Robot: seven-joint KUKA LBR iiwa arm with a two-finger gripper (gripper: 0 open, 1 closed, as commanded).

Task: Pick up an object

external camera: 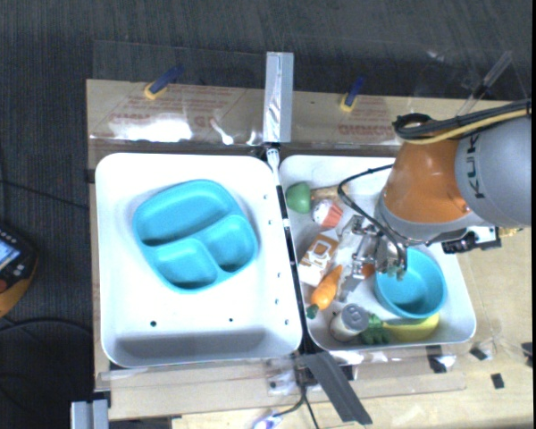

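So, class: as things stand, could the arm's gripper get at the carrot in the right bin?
Probably yes. The gripper hangs just beside the carrot, whose orange top lies uncovered, though a small box and a jar crowd it.

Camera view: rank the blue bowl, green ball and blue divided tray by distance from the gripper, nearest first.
Measured from the gripper in the right bin:
1. Blue bowl, just to its right in the image, same bin.
2. Green ball, at the upper-left corner of that bin.
3. Blue divided tray, in the left bin, across the divider.

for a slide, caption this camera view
KUKA gripper poised over cluttered right bin beside blue bowl; blue divided tray fills left bin.
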